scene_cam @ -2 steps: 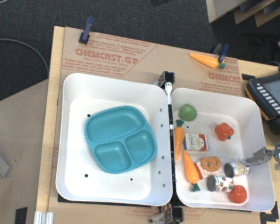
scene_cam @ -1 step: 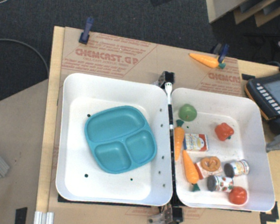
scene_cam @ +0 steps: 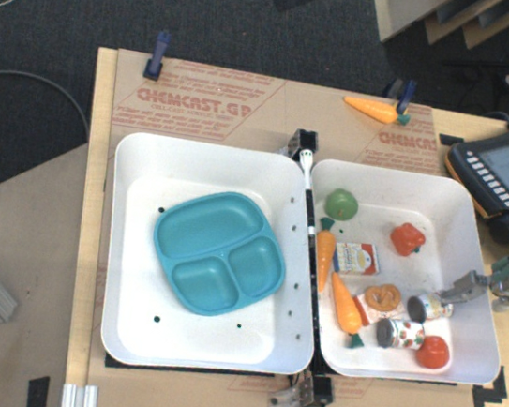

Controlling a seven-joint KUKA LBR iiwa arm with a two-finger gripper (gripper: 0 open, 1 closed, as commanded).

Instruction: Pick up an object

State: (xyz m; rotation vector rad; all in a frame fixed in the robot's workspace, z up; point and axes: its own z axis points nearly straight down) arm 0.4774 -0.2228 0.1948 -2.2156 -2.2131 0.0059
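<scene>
Reaching in over the right-hand wall of the right bin (scene_cam: 486,237), the gripper (scene_cam: 463,288) is hanging low just beside a small white bottle (scene_cam: 430,308) that is lying on its side. From this slant I cannot tell whether the gripper is apart or together, and nothing is visibly sitting in it.

The bottle is looking like the nearest candidate. To take it well, the gripper is probably needing to come down square across the bottle's narrow width, not along its length, since a round body on its side is likely to be rolling away under a glancing touch.

Crowding is the trouble. A dark-capped jar (scene_cam: 401,334) and a red tomato (scene_cam: 434,352) are lying just below the bottle, and a brown cookie (scene_cam: 382,297) is sitting close on its left, so a wide descent is risking a nudge. Further off are two carrots (scene_cam: 346,303), a small carton (scene_cam: 356,258), a red pepper (scene_cam: 408,237) and a green ball (scene_cam: 341,203). The left bin (scene_cam: 128,226) is holding a teal divided plate (scene_cam: 219,252), well apart.
</scene>
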